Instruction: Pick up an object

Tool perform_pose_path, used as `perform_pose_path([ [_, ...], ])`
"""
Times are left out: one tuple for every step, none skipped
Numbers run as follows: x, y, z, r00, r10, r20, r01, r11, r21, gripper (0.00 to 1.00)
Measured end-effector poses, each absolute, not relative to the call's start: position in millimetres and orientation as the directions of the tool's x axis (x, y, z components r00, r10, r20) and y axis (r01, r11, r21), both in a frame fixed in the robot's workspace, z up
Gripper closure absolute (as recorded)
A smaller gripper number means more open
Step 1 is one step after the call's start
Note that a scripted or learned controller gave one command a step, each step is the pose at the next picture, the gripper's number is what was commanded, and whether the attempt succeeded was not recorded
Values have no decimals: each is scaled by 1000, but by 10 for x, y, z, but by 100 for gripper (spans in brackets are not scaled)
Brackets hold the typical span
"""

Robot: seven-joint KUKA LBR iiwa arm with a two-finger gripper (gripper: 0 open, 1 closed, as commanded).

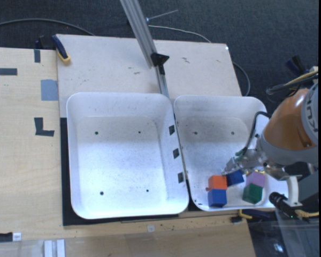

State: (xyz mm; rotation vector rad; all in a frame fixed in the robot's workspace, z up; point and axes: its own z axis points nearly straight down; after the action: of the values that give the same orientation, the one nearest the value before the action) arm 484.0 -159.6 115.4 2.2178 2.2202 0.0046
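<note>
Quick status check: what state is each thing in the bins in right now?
Orange block: resting in right bin, atop the blue cube.
Blue cube: on bin floor.
Small blue block: at the hand, grasp unclear.
Purple block: resting.
Green block: resting.
Left bin: holds nothing.

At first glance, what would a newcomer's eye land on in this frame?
Probably the arm's orange band at the right edge, above the right bin. Next, the small bright blocks in that bin's near right corner: an orange block, a blue block, a green block and a purple block, with the gripper just over them.
</note>
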Motion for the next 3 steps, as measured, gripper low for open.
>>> perform_pose_path([
  [4986, -1093, 2034, -8, 1000, 1, 1000, 8, 6, 100],
  [5225, -916, 1778, -1, 1000, -1, 1000, 1, -3, 100],
  [5380, 109, 1969, -10, 1000, 3, 1000, 10, -1, 100],
])
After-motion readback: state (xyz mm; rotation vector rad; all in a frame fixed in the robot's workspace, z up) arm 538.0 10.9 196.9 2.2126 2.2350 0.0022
